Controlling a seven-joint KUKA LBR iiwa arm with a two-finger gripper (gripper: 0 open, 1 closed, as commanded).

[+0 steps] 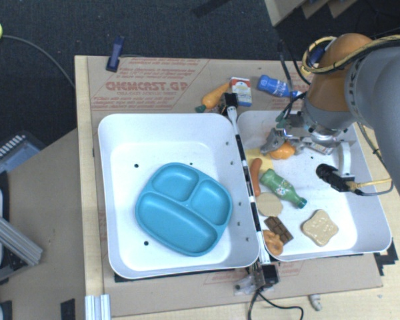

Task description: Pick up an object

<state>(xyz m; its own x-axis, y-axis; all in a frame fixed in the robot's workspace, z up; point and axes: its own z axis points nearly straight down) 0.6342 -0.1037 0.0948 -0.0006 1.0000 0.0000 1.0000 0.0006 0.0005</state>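
Gripper sits beside orange piece, green bottle near.

Looks down from above at a slant, from the near side of the pale wooden bench, facing its far edge and the dark floor beyond. Set at middling height, far enough to take in both shallow white plastic bins whole, with bench margin all round. Has the grey arm with the orange band entering from the right, its metal fingers low over the right bin, the left bin lying well to their left.
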